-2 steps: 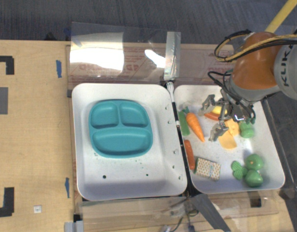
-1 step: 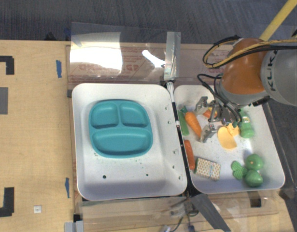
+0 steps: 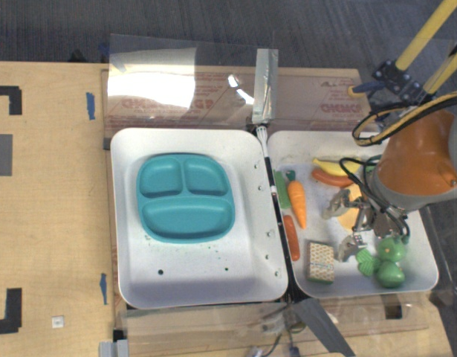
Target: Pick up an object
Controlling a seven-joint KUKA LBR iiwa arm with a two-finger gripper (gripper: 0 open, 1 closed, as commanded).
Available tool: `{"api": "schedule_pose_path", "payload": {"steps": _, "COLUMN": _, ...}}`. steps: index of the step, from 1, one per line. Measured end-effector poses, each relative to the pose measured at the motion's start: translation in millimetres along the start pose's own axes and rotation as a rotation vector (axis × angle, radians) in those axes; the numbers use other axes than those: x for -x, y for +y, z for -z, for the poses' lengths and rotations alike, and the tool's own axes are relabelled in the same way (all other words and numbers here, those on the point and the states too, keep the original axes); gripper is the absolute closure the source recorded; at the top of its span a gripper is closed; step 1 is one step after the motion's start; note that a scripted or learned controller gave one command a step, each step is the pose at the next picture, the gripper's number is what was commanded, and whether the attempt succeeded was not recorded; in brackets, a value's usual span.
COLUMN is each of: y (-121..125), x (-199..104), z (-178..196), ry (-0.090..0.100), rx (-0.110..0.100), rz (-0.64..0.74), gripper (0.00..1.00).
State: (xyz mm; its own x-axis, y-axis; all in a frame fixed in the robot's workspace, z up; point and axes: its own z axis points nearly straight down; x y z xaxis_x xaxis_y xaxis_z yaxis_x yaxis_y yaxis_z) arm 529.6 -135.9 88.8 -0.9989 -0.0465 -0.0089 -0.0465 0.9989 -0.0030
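My gripper [image 3: 345,227] hangs low in the right bin [image 3: 425,281], its fingers spread apart with nothing between them. One fingertip [image 3: 334,207] lies near an orange-yellow piece [image 3: 352,213], the other [image 3: 348,249] near a green toy [image 3: 386,262]. A toy carrot [image 3: 296,201] and a red chili [image 3: 290,236] lie along the bin's left side. A beige sponge-like block [image 3: 322,262] sits at the front. A banana with a red piece [image 3: 332,173] lies at the back.
The left bin [image 3: 131,259] holds a teal divided plate [image 3: 186,197]. A clear panel [image 3: 183,88] stands behind the bins. Cables and yellow struts [image 3: 421,43] cross the upper right. The arm's orange band [image 3: 417,162] looms over the right bin.
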Motion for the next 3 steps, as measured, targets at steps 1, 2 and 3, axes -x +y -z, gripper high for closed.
{"api": "schedule_pose_path", "payload": {"steps": 1, "y": 1, "x": 5, "z": 11, "ry": -0.012, "rx": -0.002, "rz": 0.002, "gripper": 1.0}}
{"api": "schedule_pose_path", "payload": {"steps": 2, "y": 25, "x": 50, "z": 0, "ry": -0.002, "rx": 0.001, "rz": -0.193, "gripper": 1.0}}
{"api": "schedule_pose_path", "payload": {"steps": 3, "y": 101, "x": 92, "z": 99, "ry": -0.003, "rx": 0.005, "rz": -0.373, "gripper": 1.0}}
